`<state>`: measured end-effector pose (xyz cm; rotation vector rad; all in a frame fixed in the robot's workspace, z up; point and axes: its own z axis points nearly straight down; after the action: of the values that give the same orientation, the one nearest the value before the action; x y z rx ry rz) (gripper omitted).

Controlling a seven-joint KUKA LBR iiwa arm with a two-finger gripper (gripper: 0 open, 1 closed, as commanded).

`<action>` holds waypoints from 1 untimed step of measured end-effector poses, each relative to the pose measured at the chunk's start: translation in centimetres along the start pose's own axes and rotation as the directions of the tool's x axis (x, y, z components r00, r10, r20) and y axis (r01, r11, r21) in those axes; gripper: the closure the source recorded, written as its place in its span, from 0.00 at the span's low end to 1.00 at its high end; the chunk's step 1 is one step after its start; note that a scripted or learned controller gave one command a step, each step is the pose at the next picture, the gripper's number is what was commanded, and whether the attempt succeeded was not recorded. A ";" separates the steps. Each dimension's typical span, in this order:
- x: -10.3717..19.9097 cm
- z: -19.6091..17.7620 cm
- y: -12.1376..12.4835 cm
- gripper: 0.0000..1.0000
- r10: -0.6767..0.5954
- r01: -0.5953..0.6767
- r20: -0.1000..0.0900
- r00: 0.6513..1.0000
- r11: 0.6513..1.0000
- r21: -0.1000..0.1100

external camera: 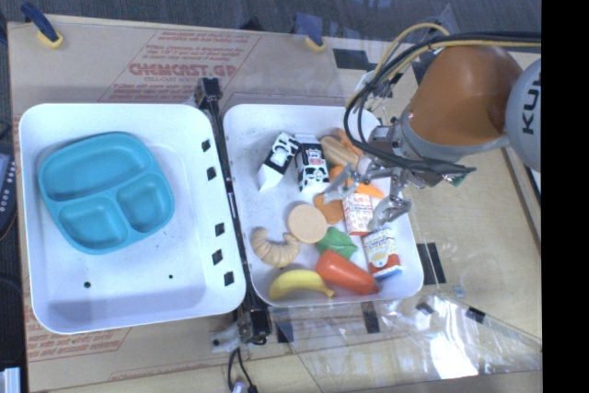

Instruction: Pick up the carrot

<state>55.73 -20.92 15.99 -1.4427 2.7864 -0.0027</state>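
Listing what we see on the cardboard-covered worktop (304, 60): two shallow white plastic bins side by side.

Left white bin (55, 299): we note one turquoise three-compartment plastic tray (104, 190), lying in the upper left part of the bin.

Right white bin (247, 129): we count a crowd of toy foods.
- Orange plastic carrot with a green top (346, 271), lying near the bin's lower edge, its green end pointing up and left, its orange tip down and right. It touches the yellow plastic banana (299, 283) to its left.
- Tan croissant-shaped pastry (273, 246), just above the banana.
- Round beige cookie-like disc (307, 223), just beside the carrot's green top.
- Two small black-and-white milk cartons (296, 160), in the upper middle of the bin.
- Orange-and-white juice carton (363, 208), lying flat under the tool.
- Small white pouch with a red end (380, 253), just right of the carrot.

Arm: we record the grey arm with the orange band (457, 97) reaching in from the right, cables looping over it. Its metal two-finger tool (380, 201) hangs over the juice carton, above and right of the carrot and apart from it. We cannot tell how wide it stands; nothing shows gripped in it.
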 end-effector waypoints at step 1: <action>-1.2 5.9 -1.9 0.00 -0.168 0.168 -0.001 0.986 0.986 0.005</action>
<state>57.99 -21.06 10.11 -1.6717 2.6528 -0.0107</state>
